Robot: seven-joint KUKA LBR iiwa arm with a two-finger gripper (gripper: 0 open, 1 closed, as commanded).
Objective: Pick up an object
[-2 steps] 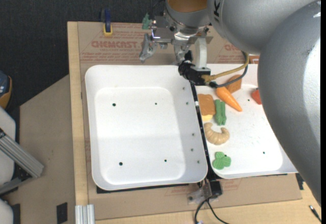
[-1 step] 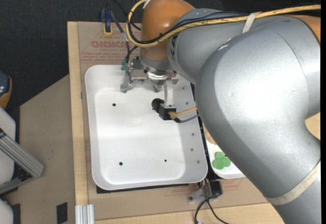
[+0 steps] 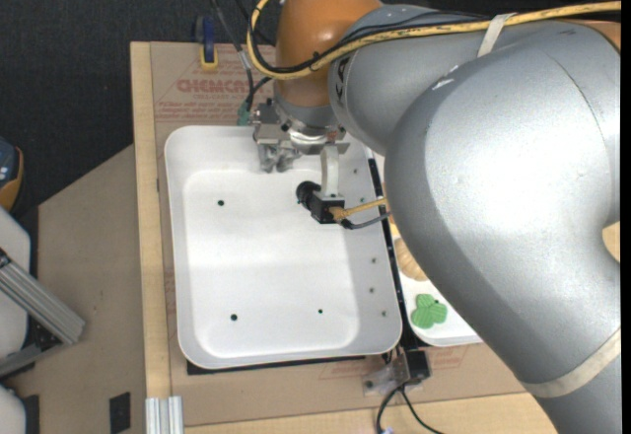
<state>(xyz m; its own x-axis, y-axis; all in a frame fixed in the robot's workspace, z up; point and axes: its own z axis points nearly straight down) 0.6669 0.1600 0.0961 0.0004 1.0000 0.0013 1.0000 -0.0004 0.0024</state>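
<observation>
Green object (image 3: 428, 312) lay half hidden under grey arm (image 3: 493, 176) in right bin (image 3: 444, 333), gripper (image 3: 276, 154) over left bin (image 3: 197, 225), finger state unclear, cardboard bench (image 3: 148, 176).

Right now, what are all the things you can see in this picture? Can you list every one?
White bin: one, white, left side of the bench, with small dark dots on its floor.
Second white bin: one, white, right of the first, mostly hidden under the arm.
Green object: one, green, in the second bin near its front.
Tan object: one, tan, in the second bin, partly hidden.
Bench board: one, brown with red print, under the bins.
Arm: one, grey with an orange band.
Gripper: one, metal, over the first bin's back edge.
</observation>
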